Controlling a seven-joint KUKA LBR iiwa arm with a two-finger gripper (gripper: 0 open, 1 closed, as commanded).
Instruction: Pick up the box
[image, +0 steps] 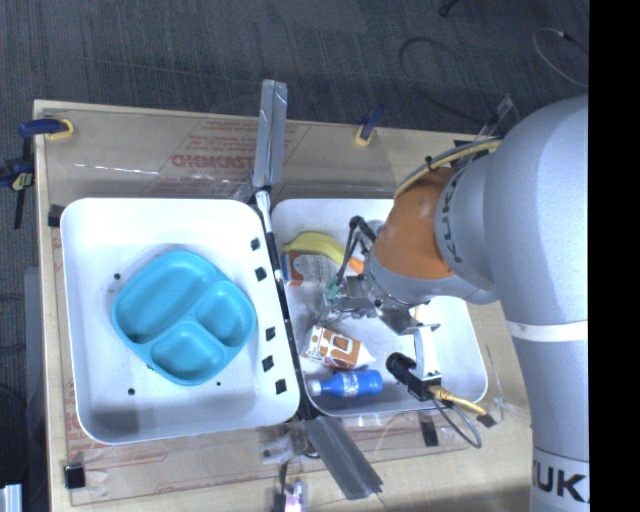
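Note:
The box (333, 347) is a small white and orange carton lying flat in the right bin (470, 345), near its left wall. My gripper (342, 296) reaches down into the same bin just above and behind the box, mostly covered by the orange band and grey wrist of the arm (430, 245). Nothing can be seen in its grip, and the box rests on the bin floor apart from it.
A blue bottle (350, 383) lies in front of the box. A yellow item (312, 244) and a clear packet (305, 268) sit at the bin's back left. The left bin (90, 390) holds a blue divided plate (185, 315). A black fitting with a yellow cable (455, 401) hangs at the front right.

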